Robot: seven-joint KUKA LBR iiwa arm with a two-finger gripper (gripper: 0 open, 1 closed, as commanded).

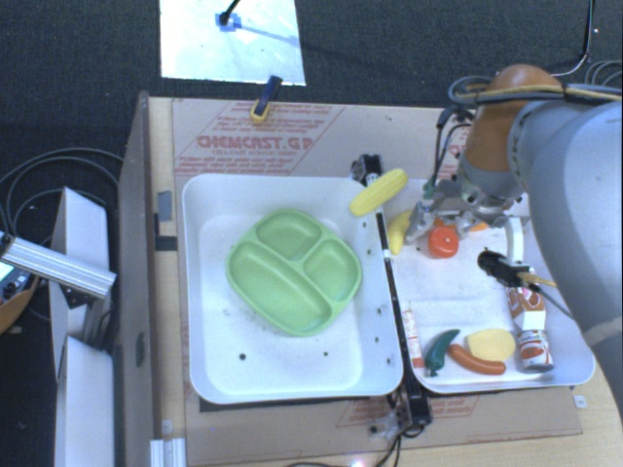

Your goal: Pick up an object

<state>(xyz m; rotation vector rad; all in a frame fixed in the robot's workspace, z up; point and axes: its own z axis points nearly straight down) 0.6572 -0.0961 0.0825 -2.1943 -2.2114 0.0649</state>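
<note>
Hovering: claw (446, 224) over right bin (565, 373) | touching tomato (443, 241) | opening: cannot tell

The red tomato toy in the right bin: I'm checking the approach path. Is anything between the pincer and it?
Nothing visible does. The pincer hangs right over the tomato toy, with a yellow piece just to its left, beside rather than between.
</note>
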